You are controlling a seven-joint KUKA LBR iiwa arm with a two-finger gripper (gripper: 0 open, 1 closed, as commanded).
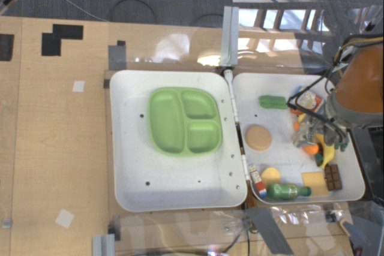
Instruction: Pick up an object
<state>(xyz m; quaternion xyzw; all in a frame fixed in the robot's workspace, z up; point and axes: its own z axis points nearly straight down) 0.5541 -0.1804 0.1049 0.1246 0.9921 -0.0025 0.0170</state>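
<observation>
Yellow-and-orange cluster (pixel 321 151), right bin, far-right side: a yellow curved piece (banana-like) w/ a small orange piece touching it. Judged the likeliest pick target, since it lies directly under the gripper (pixel 309 132).

- Relation that matters: cluster sits just below-right of the gripper tip in the view, touching or nearly so; cannot tell which. Yellow piece's long axis runs approx. top-to-bottom of the view, slightly slanted. Any close would need to fall across that axis, not along it.
- Finger state: cannot tell. Tip is a tangle of grey metal, cables and small items; no clear gap or grasp visible, so no hold is claimed.
- Arm (pixel 360 84): grey w/ orange band, enters from right, hangs over the right bin's far-right part.

Neighbours, outward from the cluster:
- brown chocolate-bar block (pixel 333 177), just beside, below-right
- pale yellow cheese-like slab (pixel 314 180), near, below
- green bottle (pixel 288 190), lying flat along the bin's near wall, long axis left-right
- yellow round item (pixel 270 175), just above the bottle
- tan round disc (pixel 258 137), mid-bin, well apart to the left
- green oblong item (pixel 273 102), upper part of bin

Right bin (pixel 240 90): white, shallow, crowded.
Left bin (pixel 129 189): white, holds a green divided plate (pixel 183 121), three compartments, well apart from the arm.

Risk, as a judgement: crowding near the tip; a neighbour may get nudged or caught instead.
</observation>
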